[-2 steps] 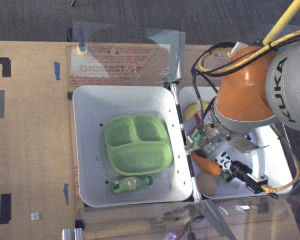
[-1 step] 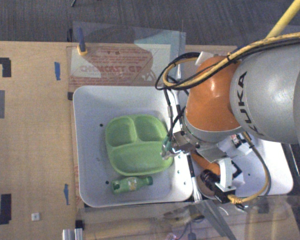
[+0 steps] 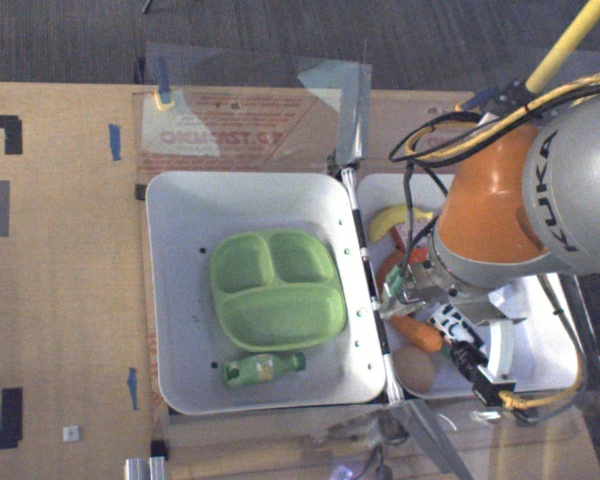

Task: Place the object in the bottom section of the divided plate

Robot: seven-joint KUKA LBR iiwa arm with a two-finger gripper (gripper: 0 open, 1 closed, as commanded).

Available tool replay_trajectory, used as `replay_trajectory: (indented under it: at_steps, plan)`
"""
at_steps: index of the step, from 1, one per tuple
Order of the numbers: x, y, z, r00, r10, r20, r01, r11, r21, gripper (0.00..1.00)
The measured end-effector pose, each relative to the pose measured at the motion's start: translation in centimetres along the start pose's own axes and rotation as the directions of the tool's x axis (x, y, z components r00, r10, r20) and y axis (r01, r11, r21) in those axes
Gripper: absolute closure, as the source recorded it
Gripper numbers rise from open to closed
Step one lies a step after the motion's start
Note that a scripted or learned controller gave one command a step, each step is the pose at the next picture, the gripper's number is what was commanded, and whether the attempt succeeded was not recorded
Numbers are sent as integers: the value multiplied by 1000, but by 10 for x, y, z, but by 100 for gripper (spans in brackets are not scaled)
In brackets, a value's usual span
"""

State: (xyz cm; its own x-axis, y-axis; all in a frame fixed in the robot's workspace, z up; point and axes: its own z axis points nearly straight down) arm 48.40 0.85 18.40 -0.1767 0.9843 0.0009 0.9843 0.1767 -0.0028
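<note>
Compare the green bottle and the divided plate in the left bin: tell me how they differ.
The green bottle is small and slim, while the divided plate is broad and takes up much of the bin's middle. The bottle lies on its side near the bin's lower wall; the plate sits flat, open side up. The bottle bears a label; the plate is plain, split into three sections. Both are green and rest in the left bin.

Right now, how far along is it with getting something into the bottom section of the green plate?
Nothing looks placed yet: the green divided plate in the left bin has nothing in its large bottom section, and the green bottle lies beside it on the bin floor. In hand: the arm is over the right bin, above the carrot and banana. Picking, carrying and placing remain.
</note>
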Motion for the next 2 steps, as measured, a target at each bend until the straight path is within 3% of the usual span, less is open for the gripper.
replay_trajectory:
  at_steps: [1, 2]
  plan:
    - [57, 17, 0, 1000, -26, 1, 26, 1000, -3, 100]
    - [0, -5, 0, 997, -77, 0, 77, 997, 0, 100]
